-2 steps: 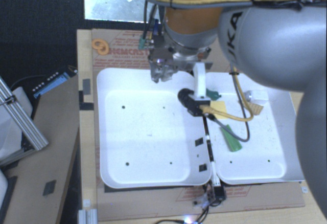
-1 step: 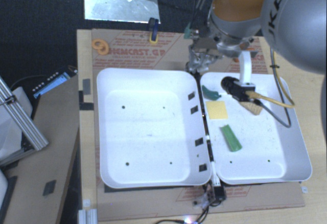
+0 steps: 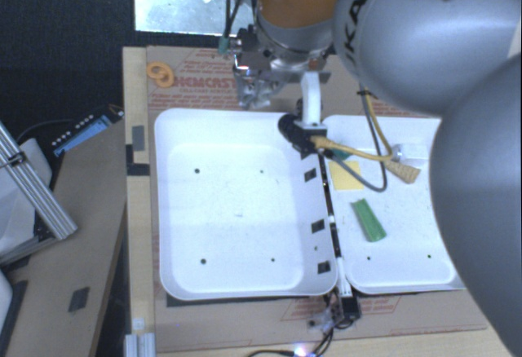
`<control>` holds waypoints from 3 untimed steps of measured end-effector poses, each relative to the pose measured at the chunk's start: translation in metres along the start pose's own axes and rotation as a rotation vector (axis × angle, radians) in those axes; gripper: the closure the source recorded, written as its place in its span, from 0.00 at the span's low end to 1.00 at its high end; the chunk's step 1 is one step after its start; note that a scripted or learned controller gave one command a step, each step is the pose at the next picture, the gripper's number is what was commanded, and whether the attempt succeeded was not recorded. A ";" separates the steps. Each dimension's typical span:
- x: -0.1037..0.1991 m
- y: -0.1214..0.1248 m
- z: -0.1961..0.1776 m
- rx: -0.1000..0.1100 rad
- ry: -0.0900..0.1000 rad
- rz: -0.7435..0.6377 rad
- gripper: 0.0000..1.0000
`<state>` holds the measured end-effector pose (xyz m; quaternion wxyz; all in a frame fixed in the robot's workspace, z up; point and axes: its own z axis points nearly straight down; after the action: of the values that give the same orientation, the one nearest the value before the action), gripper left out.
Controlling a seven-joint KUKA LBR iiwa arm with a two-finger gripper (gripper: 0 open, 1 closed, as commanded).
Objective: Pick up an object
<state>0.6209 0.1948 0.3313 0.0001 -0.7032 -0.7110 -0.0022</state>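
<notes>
The green block (image 3: 369, 219) lay flat on the floor of the right bin (image 3: 408, 270), its long axis slanting from the far left to the near right, and well to the right of the end effector (image 3: 254, 91) and nearer the camera. Just beyond the block, a yellow flat piece (image 3: 346, 177) was partly covered and hard to make out. A tan object (image 3: 406, 174) lay beside the grey arm (image 3: 432, 37), which hid the bin's right side. The end effector hung over the far rim of the left bin (image 3: 175, 184); whether it was spread or pressed together could not be told. To its left an orange ring (image 3: 160, 74) lay on the desk (image 3: 143, 209).
</notes>
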 end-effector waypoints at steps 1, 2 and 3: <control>0.046 -0.104 -0.052 0.001 0.003 -0.003 1.00; 0.040 -0.051 -0.074 -0.003 -0.001 0.011 1.00; 0.009 -0.004 -0.093 -0.003 -0.002 0.013 1.00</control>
<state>0.6162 0.2039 0.4242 -0.0017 -0.7076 -0.7066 -0.0026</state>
